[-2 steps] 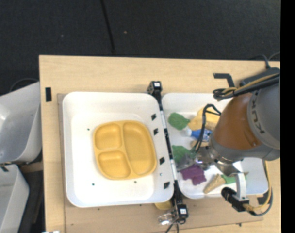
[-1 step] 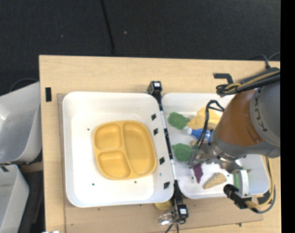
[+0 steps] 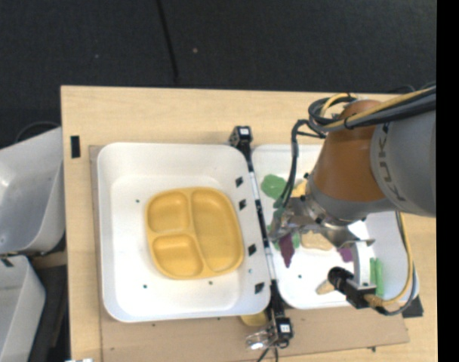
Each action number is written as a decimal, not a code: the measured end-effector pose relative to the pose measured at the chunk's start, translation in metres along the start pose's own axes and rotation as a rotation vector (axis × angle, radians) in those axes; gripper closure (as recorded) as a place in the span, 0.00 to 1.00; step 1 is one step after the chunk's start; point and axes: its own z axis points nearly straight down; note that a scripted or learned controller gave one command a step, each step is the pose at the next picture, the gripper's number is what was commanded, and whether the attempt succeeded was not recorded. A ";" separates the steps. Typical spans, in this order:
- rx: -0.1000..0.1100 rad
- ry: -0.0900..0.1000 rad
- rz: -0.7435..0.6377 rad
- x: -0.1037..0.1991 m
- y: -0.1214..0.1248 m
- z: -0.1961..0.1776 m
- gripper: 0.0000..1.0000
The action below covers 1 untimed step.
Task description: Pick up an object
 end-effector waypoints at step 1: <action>-0.001 -0.003 0.007 -0.005 0.002 -0.096 1.00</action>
